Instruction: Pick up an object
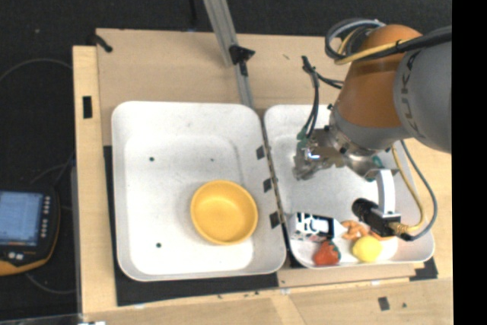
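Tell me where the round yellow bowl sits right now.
The round yellow bowl lies in the left white bin, near its front right corner, close to the divide between the bins.

Single fixed camera above bench (175, 72), slanted downward, seemingly mid-distance, both bins (137, 133)

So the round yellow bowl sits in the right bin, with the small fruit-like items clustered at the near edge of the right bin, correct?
Not quite. The camera view shows the round yellow bowl in the left bin; the small fruit-like items do lie at the right bin's near edge.
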`<control>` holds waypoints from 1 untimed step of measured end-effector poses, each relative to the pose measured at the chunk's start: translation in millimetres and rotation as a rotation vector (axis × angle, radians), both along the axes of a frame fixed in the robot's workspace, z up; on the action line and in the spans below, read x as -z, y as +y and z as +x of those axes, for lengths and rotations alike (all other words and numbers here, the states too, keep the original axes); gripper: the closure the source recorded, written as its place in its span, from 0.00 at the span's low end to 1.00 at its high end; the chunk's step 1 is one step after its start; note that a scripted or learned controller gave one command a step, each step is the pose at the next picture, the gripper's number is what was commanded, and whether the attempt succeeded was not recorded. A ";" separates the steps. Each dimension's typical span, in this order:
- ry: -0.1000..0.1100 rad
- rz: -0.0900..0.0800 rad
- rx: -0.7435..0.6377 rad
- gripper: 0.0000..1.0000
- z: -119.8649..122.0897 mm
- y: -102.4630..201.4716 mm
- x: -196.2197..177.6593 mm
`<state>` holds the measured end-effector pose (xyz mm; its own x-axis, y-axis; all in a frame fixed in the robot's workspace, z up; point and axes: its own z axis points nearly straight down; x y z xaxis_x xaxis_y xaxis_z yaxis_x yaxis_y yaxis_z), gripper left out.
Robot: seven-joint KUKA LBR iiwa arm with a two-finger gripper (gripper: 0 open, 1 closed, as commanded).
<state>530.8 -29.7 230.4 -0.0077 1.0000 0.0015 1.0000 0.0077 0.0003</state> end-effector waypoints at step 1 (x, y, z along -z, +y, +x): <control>-0.001 0.000 -0.001 1.00 22.2 54.1 0.7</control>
